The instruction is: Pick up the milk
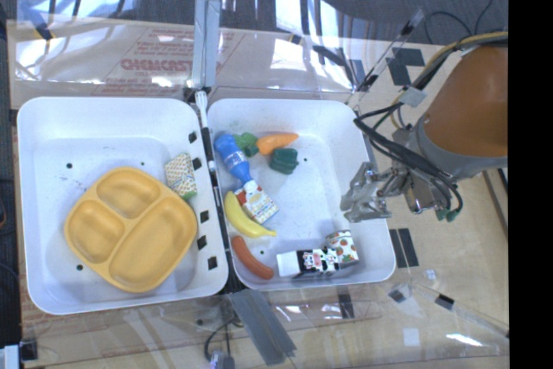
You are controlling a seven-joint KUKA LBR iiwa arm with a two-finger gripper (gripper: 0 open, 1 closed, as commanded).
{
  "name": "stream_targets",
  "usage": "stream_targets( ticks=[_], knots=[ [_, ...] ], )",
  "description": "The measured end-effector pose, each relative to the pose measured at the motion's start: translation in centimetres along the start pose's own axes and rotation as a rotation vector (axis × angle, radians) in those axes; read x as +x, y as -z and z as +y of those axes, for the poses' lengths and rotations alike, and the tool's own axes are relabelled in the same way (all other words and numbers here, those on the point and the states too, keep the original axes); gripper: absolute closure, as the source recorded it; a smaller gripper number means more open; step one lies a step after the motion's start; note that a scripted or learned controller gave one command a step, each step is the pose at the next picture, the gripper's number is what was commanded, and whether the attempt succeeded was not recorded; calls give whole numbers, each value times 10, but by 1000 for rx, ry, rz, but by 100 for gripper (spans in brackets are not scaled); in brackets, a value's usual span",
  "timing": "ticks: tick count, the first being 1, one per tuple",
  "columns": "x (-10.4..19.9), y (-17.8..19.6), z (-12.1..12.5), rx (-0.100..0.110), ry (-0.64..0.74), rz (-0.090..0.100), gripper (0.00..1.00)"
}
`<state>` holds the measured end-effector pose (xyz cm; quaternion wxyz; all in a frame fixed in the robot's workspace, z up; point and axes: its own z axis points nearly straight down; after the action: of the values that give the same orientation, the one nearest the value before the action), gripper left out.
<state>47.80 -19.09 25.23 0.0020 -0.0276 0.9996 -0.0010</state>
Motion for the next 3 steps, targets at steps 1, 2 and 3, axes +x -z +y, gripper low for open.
stream_targets(
  ticks=[1,2,3],
  knots=[
    [-1,10,0,1,2,-2,100],
    [-3,21,1,2,5,-5,100],
    [-5,32,1,4,6,-8,100]
  ],
)
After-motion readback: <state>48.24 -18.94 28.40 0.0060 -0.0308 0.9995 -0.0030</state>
